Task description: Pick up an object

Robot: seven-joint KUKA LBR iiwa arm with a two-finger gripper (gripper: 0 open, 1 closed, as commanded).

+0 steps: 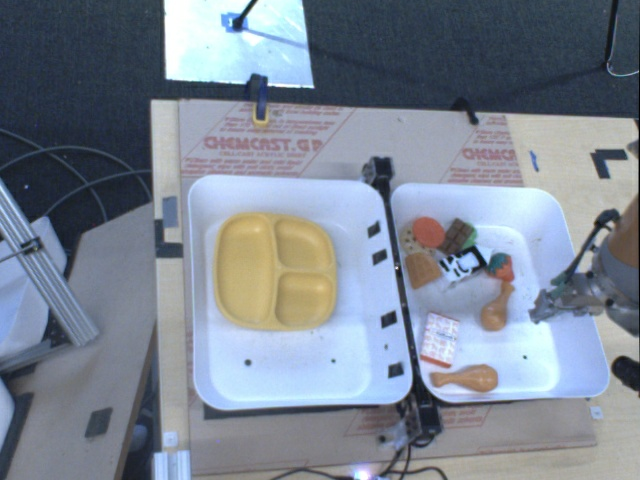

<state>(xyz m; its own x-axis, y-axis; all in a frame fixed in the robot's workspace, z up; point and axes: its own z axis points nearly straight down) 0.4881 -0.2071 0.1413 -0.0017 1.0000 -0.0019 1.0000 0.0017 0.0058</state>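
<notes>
The right bin [560,363] holds several toy foods. A tan drumstick [495,310] lies near its middle and a second drumstick [465,378] rests by the front wall. A white and red packet [440,338] sits front left. Toward the back lie an orange-red round piece [428,231], a brown piece [459,234], a black and white piece [463,263], a red piece with green [500,266] and a tan wedge [421,269]. My gripper [548,308] hangs low over the bin's right side, just right of the middle drumstick and apart from it, with nothing seen in it.
The left bin [215,358] carries a yellow divided plate [276,270]. A black divider [395,278] runs between the bins. The arm [620,288] crosses the right bin's right wall. Cardboard [300,138] underlies both bins.
</notes>
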